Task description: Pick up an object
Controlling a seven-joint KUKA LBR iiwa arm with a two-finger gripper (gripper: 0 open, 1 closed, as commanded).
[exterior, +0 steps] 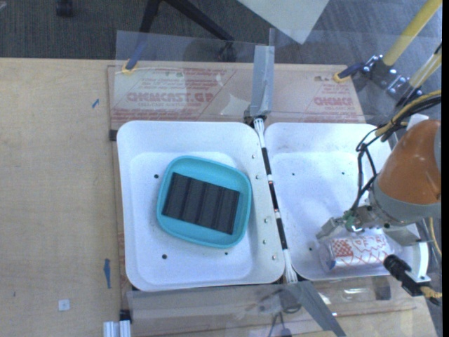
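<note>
Pale wooden tabletop (49,188) under two white bins. Red-and-white patterned packet (356,251) at the front edge of the right bin (309,188); end effector (344,225) just above its left end, finger state impossible to tell. Best squared over the packet's middle before closing. Little room frontward near the rim; open floor toward the teal tray (203,201) side.

Office chair base (151,2) on grey carpet (42,27).
</note>
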